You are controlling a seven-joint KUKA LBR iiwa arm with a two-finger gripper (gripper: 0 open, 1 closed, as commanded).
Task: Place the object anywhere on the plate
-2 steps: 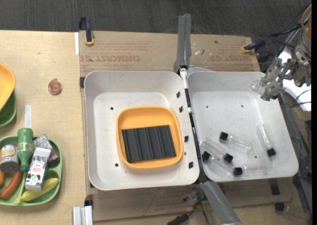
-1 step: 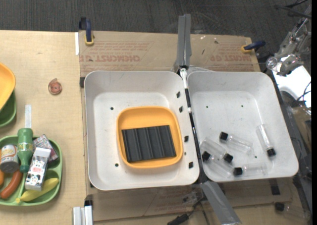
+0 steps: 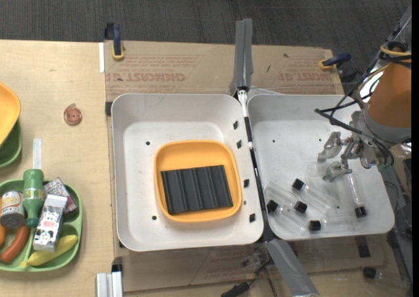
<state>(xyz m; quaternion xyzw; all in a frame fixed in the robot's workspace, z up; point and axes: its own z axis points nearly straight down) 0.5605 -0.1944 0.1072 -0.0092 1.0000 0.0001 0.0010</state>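
The objects, several clear plastic tubes (image 3: 288,199) with black caps, lay scattered along the front of the right bin (image 3: 262,125). They appeared light, rigid and slick; a grasp across a tube's midsection, away from the cap, seemed most secure. The pincer (image 3: 335,155) hovered above the bin's middle, its fingers apart and holding nothing. The arm (image 3: 391,96) reached in from the right. The orange plate (image 3: 196,150) sat in the left bin (image 3: 121,158), well apart.
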